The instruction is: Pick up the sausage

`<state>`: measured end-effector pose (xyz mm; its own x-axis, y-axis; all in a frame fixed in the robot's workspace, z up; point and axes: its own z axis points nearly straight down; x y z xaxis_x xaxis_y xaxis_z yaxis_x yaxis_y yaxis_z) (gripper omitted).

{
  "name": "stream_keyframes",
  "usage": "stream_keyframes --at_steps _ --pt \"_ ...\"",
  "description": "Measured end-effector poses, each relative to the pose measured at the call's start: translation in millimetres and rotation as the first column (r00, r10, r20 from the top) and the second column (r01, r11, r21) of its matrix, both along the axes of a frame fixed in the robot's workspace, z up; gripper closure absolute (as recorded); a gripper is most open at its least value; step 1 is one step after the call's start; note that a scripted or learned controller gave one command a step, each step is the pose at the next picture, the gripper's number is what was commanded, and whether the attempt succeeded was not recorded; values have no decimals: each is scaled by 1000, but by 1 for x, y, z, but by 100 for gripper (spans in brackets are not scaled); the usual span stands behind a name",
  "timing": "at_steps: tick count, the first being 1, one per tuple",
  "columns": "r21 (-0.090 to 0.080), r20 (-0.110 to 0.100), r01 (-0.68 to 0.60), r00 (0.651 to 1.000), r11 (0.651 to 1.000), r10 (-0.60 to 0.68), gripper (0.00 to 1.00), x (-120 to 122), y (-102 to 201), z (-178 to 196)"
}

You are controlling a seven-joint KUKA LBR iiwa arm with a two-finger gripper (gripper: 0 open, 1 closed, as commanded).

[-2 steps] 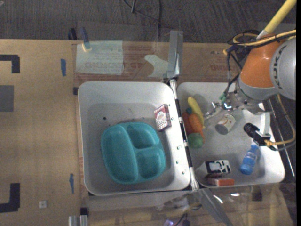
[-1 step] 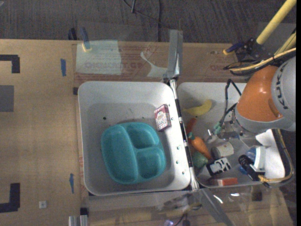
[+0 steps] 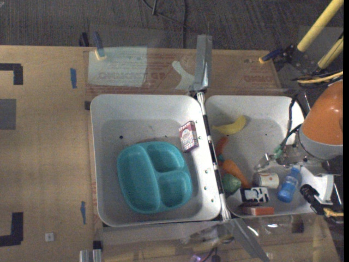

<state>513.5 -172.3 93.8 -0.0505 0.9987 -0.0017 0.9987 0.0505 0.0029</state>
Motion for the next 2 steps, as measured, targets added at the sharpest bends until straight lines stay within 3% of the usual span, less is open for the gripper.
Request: stream_keyframes --at_steps 1,2 --pt "-1 3 3 1000 1000 -3 100 0 -1 10" --pt "-2 6 5 1000 1000 -5 100 1 -2 20"
